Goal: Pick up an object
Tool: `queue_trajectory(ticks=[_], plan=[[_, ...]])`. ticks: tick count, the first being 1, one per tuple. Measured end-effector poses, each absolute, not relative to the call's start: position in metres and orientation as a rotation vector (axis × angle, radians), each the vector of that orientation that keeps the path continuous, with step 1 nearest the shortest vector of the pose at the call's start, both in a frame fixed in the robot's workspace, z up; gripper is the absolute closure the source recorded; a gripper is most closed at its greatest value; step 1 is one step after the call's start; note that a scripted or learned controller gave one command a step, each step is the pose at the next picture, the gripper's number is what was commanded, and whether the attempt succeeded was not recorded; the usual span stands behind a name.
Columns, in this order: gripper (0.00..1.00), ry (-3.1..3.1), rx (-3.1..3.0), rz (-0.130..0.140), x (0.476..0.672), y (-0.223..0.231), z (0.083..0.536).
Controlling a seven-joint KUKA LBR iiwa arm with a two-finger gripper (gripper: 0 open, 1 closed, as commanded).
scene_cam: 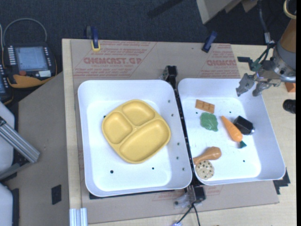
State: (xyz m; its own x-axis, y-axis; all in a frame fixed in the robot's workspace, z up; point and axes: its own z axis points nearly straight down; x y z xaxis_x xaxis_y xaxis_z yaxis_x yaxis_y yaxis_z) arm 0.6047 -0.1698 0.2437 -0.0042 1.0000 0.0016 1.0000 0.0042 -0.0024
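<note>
Inside the left bin sits a yellow tray; above the right bin, gripper spread, empty.

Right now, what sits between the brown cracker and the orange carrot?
The green broccoli-like piece lies between the cracker and the carrot, in the overhead camera view.

Two white bins. One yellow divided plate. Six small items: cracker, green piece, carrot, black block, drumstick, and possibly a cookie.

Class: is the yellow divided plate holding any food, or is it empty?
Empty: the yellow plate shows three bare compartments; the toy foods lie in the right bin.
</note>
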Motion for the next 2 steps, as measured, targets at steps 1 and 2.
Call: queue_trajectory(ticks=[1, 2], plan=[[1.0, -2.224, -2.217, 0.001, 0.613, -0.123, 0.24], [1.0, -2.226, -2.214, 0.0, 0.611, -0.06, 0.242]])
